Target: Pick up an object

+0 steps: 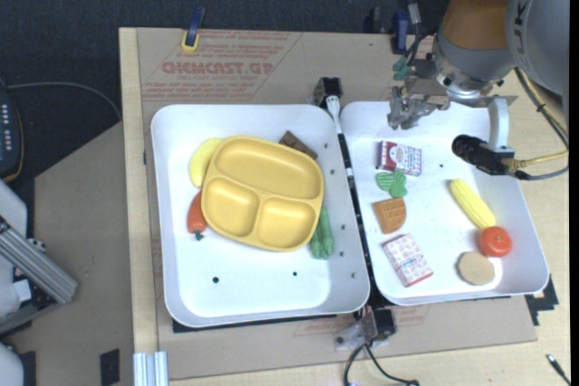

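My gripper [404,115] hangs over the far edge of the right bin [534,241], just above and behind a red-and-white carton [399,157]. Nothing shows between its fingers. Below the carton lie a green leafy piece [393,183], an orange-brown slice [390,214] and a second red-and-white packet [407,258]. Further right sit a yellow corn cob [471,202], a red tomato [495,240] and a tan round piece [475,268].
The left bin [172,221] holds a yellow divided tray [261,193] lying over a yellow piece [202,160], a red-orange item [195,216], a green item [322,238] and a brown piece [295,143]. A black cylinder [479,153] on the arm juts over the right bin.
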`<state>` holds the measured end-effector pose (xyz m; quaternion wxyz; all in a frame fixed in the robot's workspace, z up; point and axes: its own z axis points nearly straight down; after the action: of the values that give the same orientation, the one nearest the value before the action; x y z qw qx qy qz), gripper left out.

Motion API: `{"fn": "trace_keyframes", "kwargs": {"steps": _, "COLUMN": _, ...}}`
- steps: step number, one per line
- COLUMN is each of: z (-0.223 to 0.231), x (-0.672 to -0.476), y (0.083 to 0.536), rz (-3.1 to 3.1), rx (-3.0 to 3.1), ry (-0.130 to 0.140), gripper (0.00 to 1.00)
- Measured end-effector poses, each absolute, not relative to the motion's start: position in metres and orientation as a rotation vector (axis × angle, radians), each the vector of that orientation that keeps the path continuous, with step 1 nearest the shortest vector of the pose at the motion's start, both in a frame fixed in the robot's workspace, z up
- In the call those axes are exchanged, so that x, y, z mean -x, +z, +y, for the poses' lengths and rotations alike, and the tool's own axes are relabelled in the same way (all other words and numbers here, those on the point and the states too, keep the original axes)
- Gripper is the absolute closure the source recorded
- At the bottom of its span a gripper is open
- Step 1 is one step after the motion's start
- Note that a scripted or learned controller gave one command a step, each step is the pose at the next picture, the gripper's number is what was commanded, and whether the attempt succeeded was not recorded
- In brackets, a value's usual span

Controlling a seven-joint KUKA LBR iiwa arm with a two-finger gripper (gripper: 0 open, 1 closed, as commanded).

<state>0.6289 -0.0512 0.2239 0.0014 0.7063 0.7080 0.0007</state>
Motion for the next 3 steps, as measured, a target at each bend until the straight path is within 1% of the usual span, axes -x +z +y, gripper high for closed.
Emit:
{"fn": "trace_keyframes", "kwargs": {"steps": 1, "z": -0.0342, "x": -0.6333, "y": 0.2272, "rz": 2.222, "rx": -2.217, "ry": 0.003, "gripper": 1.00}}
{"fn": "trace_keyframes", "kwargs": {"steps": 2, "z": -0.0402, "x": -0.6391, "y": 0.2334, "rz": 2.220, "rx": -2.218, "ry": 0.003, "gripper": 1.00}}
{"fn": "trace_keyframes", "kwargs": {"steps": 3, "z": -0.0420, "x": -0.6430, "y": 0.2304, "rz": 2.220, "rx": -2.217, "ry": 0.002, "gripper": 1.00}}
